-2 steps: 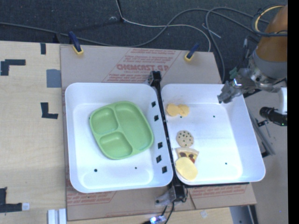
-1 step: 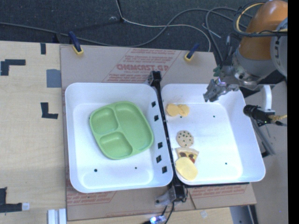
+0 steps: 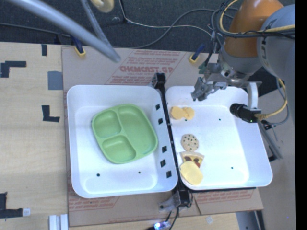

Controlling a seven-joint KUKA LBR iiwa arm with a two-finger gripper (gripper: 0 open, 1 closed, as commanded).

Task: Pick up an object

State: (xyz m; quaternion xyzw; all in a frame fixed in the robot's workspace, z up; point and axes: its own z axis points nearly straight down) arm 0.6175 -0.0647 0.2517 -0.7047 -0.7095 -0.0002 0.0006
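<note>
In the right bin (image 3: pixel 240 147), several toy food pieces lie along the left side. A pale yellow piece (image 3: pixel 182 113) sits near the back, a round cookie with dark chips (image 3: pixel 190 141) lies in the middle, and a toast-like piece (image 3: pixel 192 157) with a yellow round piece (image 3: pixel 193 174) lies toward the front. My gripper (image 3: pixel 200 93) hangs above the back edge of the right bin, to the right of and behind the pale yellow piece. Nothing shows between its fingers.
The left bin (image 3: pixel 81 176) holds a green divided plate (image 3: pixel 124 132). A black divider with clips (image 3: pixel 165 128) runs between the bins. A grey tube (image 3: pixel 62 20) crosses the upper left. Cables (image 3: pixel 268 114) hang beside the arm at the right.
</note>
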